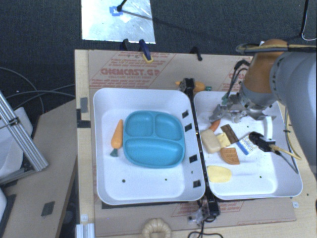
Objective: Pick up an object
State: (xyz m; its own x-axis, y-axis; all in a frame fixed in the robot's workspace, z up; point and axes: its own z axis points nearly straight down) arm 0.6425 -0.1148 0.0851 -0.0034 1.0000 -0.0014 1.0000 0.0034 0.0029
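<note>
Camera view: the pincer (224,112) hangs low over the far-left part of the right bin (287,182), above a small orange piece (214,125); I cannot tell how it is set. Beside it lie a cream block (210,141), a brown bar (229,133) and a yellow oval (219,173), while the left bin (106,182) holds a blue divided plate (153,138) and a carrot (117,134).

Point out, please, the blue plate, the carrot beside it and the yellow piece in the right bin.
plate (151,139), camera view, centre ridge between compartments.
carrot (117,134), camera view, middle of orange body.
yellow piece (219,173), camera view, its middle.
</note>
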